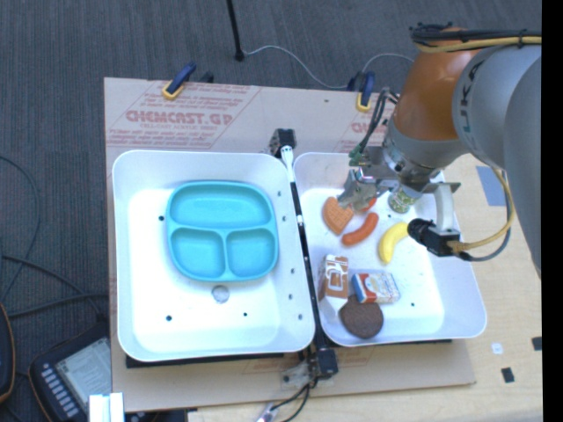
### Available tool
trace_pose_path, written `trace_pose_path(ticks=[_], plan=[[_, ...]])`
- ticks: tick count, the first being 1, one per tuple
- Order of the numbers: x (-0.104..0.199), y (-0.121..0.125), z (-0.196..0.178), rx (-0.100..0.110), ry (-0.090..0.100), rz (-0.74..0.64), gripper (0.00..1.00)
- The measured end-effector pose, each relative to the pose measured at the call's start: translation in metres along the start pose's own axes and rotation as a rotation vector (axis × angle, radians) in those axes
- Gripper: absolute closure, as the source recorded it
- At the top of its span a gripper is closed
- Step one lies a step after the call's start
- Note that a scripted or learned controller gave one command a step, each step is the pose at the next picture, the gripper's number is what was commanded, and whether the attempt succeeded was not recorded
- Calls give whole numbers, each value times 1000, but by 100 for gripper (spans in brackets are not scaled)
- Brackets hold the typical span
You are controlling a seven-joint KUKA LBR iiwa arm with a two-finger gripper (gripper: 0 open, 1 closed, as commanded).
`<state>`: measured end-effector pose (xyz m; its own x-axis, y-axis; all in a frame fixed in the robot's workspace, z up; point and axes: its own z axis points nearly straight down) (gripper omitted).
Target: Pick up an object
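The arm (457,86) enters from the upper right of the frame and angles down into the right bin (457,310). The claw (362,192) hangs over the bin's upper left part, directly above an orange toy carrot (335,215). Whether the claw is apart or together cannot be determined. Just right of the carrot lie a sausage (360,228) and a banana (392,241).

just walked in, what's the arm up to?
The grey KUKA arm's gripper is low in the right white bin, over the orange carrot-shaped toy and orange sausage toy. Nothing visibly held. A yellow banana, two small boxes and a brown round cookie lie nearby. The left bin holds a blue divided plate.
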<state>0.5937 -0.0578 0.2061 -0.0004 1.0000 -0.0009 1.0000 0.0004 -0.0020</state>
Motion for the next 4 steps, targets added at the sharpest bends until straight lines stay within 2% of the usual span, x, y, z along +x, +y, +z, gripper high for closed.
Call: trace_pose_path(ticks=[1,2,3,4], plan=[[0,0,0,-1,0,0,0],[-70,-32,108,2,0,2,0],[-70,-31,98,0,1,1,100],[-70,-31,98,0,1,1,0]])
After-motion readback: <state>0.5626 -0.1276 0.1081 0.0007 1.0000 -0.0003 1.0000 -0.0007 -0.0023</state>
